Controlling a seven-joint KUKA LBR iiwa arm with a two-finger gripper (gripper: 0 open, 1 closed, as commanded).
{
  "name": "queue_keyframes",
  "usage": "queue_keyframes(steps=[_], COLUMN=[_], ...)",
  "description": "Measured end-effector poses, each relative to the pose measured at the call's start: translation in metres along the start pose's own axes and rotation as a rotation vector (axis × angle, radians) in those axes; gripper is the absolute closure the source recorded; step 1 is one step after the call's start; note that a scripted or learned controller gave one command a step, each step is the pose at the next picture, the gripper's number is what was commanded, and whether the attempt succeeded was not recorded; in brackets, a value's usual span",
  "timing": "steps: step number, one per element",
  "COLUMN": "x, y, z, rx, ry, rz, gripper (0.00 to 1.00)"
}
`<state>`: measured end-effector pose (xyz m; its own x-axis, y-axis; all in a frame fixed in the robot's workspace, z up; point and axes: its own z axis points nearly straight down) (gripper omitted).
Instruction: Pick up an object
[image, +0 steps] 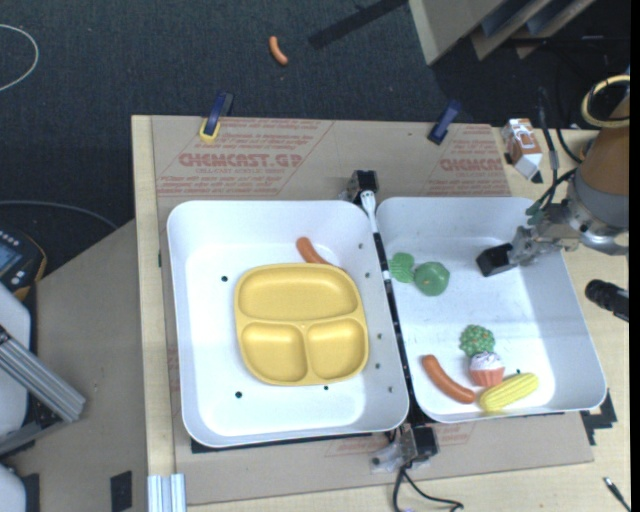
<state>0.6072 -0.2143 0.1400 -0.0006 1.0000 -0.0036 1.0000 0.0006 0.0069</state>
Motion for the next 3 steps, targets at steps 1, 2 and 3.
queue_keyframes(steps=[1, 2, 3], x=[0.002, 0.002, 0.060], y=[0.008, 0.009, 0.024], z=[-0.063, -0.087, -0.094], rx=[-0.003, 0.001, 0.002], ry=[-0.001, 0.001, 0.003], rz=[-0.001, -0.001, -0.006], gripper=[1.00, 1.00, 1.00])
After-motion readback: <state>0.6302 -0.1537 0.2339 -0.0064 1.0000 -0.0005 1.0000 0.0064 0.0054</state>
